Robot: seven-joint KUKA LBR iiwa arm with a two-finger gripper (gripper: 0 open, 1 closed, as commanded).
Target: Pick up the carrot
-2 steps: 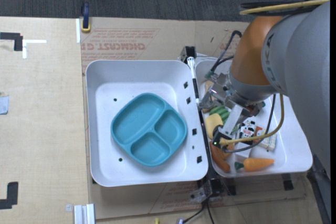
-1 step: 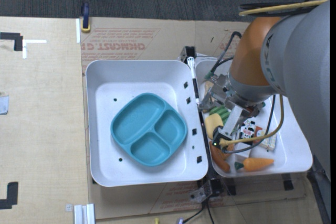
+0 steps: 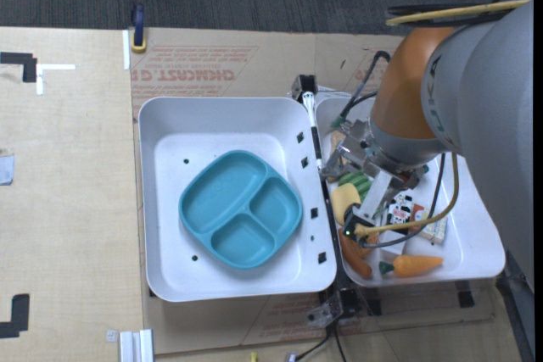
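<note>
Carrot (image 3: 417, 265) lies at near edge of right bin (image 3: 475, 254), orange, green stub pointing left, nothing gripping it. My end effector (image 3: 363, 220) hangs low in same bin, up and left of carrot, over clutter of small items. Cannot tell how wide it stands or whether it has hold of anything. Left bin (image 3: 161, 182) holds blue divided plate (image 3: 241, 208). Both bins on cardboard-covered surface (image 3: 195, 68).

Left bin (image 3: 153, 208) has loads of room, just the blue divided plate (image 3: 241, 208) in the middle, white floor open all round it. Right bin (image 3: 479, 254) is cramped: arm (image 3: 441, 89) + cables hang over most of it, carrot (image 3: 416, 265) wedged by the table's front edge w/ clutter beside it.
</note>
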